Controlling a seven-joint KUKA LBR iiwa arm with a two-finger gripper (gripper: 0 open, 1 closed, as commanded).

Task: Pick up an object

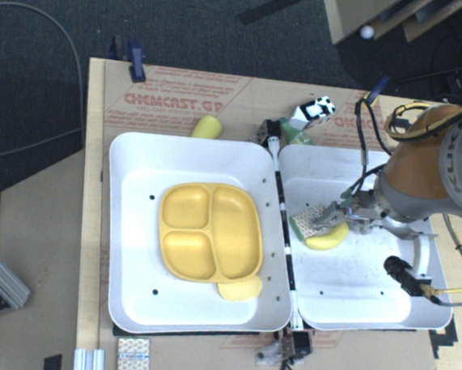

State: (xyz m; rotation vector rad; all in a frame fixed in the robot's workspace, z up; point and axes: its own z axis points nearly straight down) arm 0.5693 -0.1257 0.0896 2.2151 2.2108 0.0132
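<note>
The arm (pixel 447 172) comes in from 3 o'clock and bends down over the right bin (pixel 365 311). Its orange band (pixel 412 157) sits above the grey wrist, and the wrist is tilted so that the gripper (pixel 326 221) points toward 8 o'clock, low over the bin's left half. The tip is seen at a slant against the things under it, so I cannot tell whether the gripper is spread or closed, or whether it has hold of anything.

A curved yellow piece (pixel 328 239) lies on the bin floor right under the tip, at the gripper's 6 o'clock and touching it or nearly so. A small green piece (pixel 301 224) lies just beside it at 10 o'clock, close to the wall shared with the other bin, with the tip over its right edge. The rest of the right bin's floor, from 4 to 7 o'clock, is bare white.

The left bin (pixel 131 211) holds a yellow plate (pixel 210 233) with three compartments, flat near its middle. A pale yellow slab (pixel 240 289) lies at the plate's 5 o'clock, touching its rim.

On the tabletop (pixel 98 127) beyond the bins, a yellow cylinder (pixel 207 127) rests at the left bin's 12 o'clock edge. A black-and-white thing (pixel 316 109) stands at the right bin's 11 o'clock corner. A blue clamp (pixel 135 61) grips the tabletop's far left corner.
</note>
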